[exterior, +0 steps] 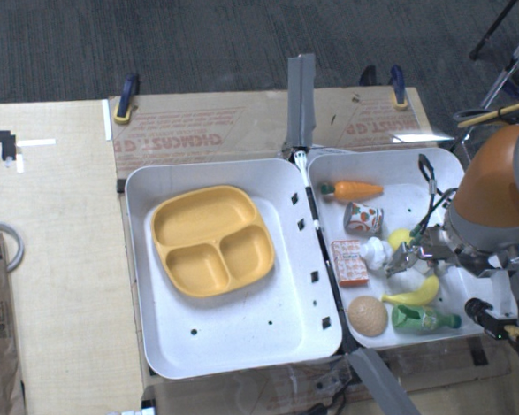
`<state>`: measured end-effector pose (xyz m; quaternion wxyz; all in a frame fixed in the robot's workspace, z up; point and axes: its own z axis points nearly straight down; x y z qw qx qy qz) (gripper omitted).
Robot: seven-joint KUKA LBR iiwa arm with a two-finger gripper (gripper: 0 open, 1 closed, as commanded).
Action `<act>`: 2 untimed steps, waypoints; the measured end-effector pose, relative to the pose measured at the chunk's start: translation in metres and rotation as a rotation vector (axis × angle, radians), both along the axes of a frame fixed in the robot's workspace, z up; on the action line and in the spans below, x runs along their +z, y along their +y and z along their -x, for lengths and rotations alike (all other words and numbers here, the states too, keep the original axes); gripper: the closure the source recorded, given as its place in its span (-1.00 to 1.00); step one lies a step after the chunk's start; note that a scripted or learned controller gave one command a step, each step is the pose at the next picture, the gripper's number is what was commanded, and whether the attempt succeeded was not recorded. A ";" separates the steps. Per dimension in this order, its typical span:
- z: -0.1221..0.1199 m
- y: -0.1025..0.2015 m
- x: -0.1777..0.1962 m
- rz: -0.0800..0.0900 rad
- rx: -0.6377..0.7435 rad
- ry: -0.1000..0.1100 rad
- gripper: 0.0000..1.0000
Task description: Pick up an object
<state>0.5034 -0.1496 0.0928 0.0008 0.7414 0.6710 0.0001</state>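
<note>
The right bin holds several small items. An orange carrot lies at the back, with a patterned cup in front of it. A red box sits by the bin's left wall, beside a white lump and a small yellow piece. Toward the front are a banana, a tan ball and a green bottle. My gripper is low in the right bin, just right of the white lump and above the banana. Nothing visibly hangs from it.
The left bin holds a yellow divided plate. A grey divider stands behind the bins. Cardboard lies at the back. My arm's orange band hangs over the right bin's right side.
</note>
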 end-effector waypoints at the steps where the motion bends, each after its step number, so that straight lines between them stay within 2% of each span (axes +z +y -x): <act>1: 0.026 -0.038 -0.001 -0.001 -0.034 0.003 -1.00; 2: 0.025 -0.038 0.008 -0.001 -0.035 0.001 1.00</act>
